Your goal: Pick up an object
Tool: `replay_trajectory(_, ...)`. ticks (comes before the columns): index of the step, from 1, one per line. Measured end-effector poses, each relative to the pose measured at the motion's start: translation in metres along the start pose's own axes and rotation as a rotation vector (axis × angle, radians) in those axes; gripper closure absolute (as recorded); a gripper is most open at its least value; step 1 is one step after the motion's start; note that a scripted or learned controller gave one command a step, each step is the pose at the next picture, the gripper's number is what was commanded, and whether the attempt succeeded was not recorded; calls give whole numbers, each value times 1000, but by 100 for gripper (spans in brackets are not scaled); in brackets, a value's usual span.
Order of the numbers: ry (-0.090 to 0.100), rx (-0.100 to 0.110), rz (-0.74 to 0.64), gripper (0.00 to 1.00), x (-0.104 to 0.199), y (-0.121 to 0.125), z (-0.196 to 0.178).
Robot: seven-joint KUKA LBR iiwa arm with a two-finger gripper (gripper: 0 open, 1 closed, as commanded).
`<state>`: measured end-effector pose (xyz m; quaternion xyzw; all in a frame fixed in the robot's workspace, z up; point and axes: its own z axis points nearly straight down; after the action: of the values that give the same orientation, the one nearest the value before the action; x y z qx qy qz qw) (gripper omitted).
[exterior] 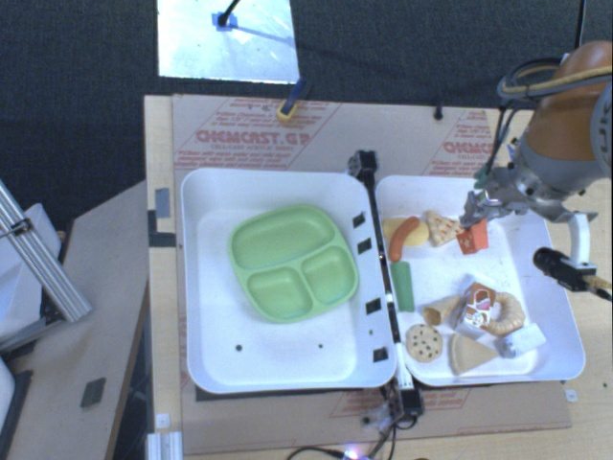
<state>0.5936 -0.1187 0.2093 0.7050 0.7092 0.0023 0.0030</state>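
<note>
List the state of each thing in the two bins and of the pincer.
Green tray: flat in the left bin, compartments bare.
Red block: under the pincer tip, grip unclear.
Pincer: low over the right bin.
Cookie: lying flat.
Green stick: lying by the divider.

Two shallow white bins (206,286) (556,353), one green plastic divided tray (292,262), and about nine small toy foods (421,341).

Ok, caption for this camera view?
Gripper poised at a small red block in the right bin; green tray in the left bin.
</note>
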Motion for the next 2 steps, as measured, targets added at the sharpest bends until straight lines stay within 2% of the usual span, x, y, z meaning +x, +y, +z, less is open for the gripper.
replay_trajectory(1, 1, 4, 0, 100, 0, 1, -16)
replay_trajectory(2, 4, 6, -5, 100, 59, 0, -25)
